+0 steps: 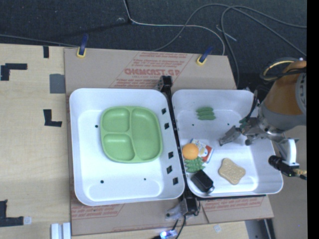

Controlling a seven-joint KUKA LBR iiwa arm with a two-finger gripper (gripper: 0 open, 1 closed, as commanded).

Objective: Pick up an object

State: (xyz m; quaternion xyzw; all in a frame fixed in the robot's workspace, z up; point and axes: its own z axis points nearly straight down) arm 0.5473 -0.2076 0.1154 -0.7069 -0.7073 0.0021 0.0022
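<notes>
My gripper (235,139) hangs over the middle right of the right bin (263,185), open, with nothing between its fingers. Under it and toward the front lies a tan biscuit-shaped piece (232,171). To its left sit an orange ball (190,151), a white and red packet (204,152) and a small green leafy piece (192,165). A black block (203,180) lies near the bin's front edge. A green pod-like object (205,114) rests toward the back of the bin.
The left bin (84,183) holds a green divided plate (132,134). The grey and orange arm (284,101) comes in over the right bin's right wall. Cables run across the dark floor behind the bench.
</notes>
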